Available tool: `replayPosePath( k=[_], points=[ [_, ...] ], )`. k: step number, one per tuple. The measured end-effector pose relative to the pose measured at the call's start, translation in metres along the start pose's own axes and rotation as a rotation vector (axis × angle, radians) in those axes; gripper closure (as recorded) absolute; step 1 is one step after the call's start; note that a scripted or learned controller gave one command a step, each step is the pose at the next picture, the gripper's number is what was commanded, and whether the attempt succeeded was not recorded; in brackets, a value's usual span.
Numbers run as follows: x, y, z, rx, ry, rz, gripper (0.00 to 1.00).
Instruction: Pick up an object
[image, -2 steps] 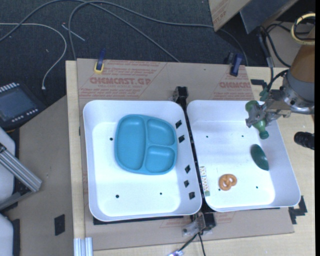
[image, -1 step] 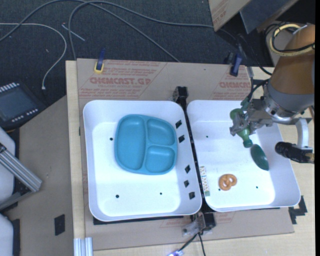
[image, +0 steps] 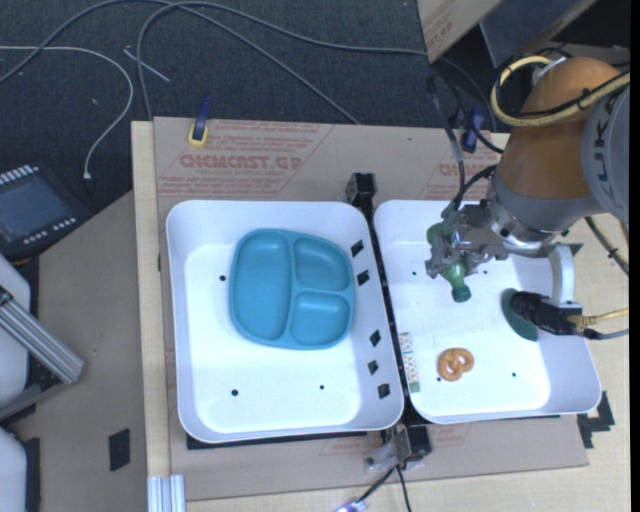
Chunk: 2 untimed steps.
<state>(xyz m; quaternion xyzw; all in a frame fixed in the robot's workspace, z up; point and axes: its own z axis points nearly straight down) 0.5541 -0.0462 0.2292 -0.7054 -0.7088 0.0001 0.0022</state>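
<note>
Over the right-hand bin (image: 560, 395) the arm (image: 555, 140) reaches in from the right, its gripper (image: 455, 262) hanging low above the bin's upper-left part. A small green object (image: 460, 290), rounded at its lower end, sits right at the tips, so the arm seems to be placed to take it. Whether the fingers are spread or closed, I cannot tell; the wrist hardware hides them, and I cannot say that the green piece is gripped rather than merely lying beneath.

Near the bin's front lies a pretzel (image: 455, 364), well apart from the gripper. A dark green object (image: 525, 312) lies toward the right wall. Next door, the left bin (image: 200, 400) holds a blue divided plate (image: 292, 288), out of the way.
</note>
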Motion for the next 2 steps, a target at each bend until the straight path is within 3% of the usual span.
replayPosePath(
  k=[2],
  points=[
    [0.096,-0.047,-0.006,0.001,0.000,0.000,1.00]
  ],
)
